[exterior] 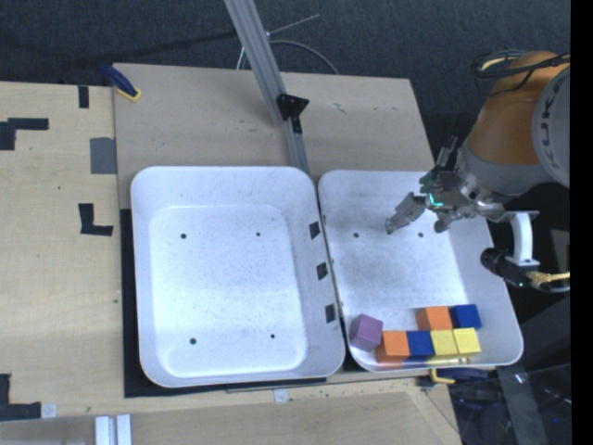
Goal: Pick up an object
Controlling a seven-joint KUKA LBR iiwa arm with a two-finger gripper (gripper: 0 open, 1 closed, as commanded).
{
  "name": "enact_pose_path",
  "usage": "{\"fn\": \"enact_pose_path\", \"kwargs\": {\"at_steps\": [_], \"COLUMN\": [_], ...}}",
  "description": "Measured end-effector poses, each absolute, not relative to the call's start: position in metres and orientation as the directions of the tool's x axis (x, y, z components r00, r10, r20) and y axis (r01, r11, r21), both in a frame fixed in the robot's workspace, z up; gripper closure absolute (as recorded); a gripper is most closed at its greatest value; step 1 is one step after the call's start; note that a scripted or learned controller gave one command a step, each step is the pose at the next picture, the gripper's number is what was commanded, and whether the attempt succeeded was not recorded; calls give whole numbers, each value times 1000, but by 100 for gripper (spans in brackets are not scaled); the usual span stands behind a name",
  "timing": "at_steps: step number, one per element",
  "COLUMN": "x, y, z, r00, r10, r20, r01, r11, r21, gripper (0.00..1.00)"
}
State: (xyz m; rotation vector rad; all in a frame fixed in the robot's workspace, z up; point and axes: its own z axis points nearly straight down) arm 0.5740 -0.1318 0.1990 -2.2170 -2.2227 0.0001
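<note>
In the camera view, the gripper (419, 215) hangs over the upper part of the right bin (371, 258), its fingers spread apart and holding nothing. The blocks (422, 335) lie well apart from it, toward six o'clock, packed along the bin's near edge. Their row runs roughly nine to three o'clock. The purple block (367, 330) sits at the row's nine o'clock end, slightly separate, so it looks the easiest pick. The others, orange, blue and yellow cubes, touch one another. The left bin (222, 276) lies beside it at nine o'clock.
</note>
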Motion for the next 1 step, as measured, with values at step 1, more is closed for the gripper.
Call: {"fn": "enact_pose_path", "kwargs": {"at_steps": [1], "x": [587], "y": [-101], "z": [96], "r00": [-3], "r10": [1000], "r20": [1], "r01": [1000], "r11": [3], "r21": [-9], "gripper": [0]}}
